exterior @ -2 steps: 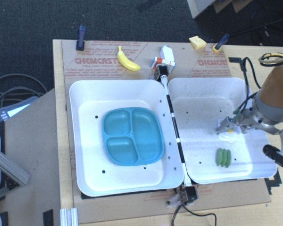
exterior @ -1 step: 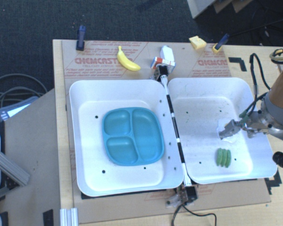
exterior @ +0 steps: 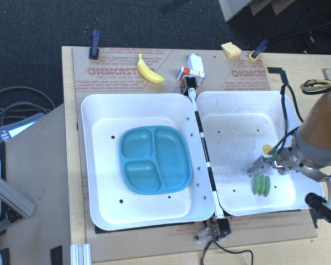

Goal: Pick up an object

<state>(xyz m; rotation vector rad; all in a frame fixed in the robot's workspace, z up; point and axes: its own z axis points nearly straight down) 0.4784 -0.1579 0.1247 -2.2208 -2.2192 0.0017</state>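
The left bin point(exterior: 99, 164) held a blue divided plate point(exterior: 155, 159), untouched; behind the bins a toy banana point(exterior: 148, 70) lay on the surface point(exterior: 116, 70); in the right bin point(exterior: 231, 115) a green object point(exterior: 261, 184), perhaps a pea pod, lay near the front wall, with something small and yellow point(exterior: 267, 148) just beyond it; the gripper point(exterior: 263, 167) hung directly above the pod, so I judged the approach was under way, descent and closing next; whether the fingers were spread or clenched I could not tell, the wrist hiding them.
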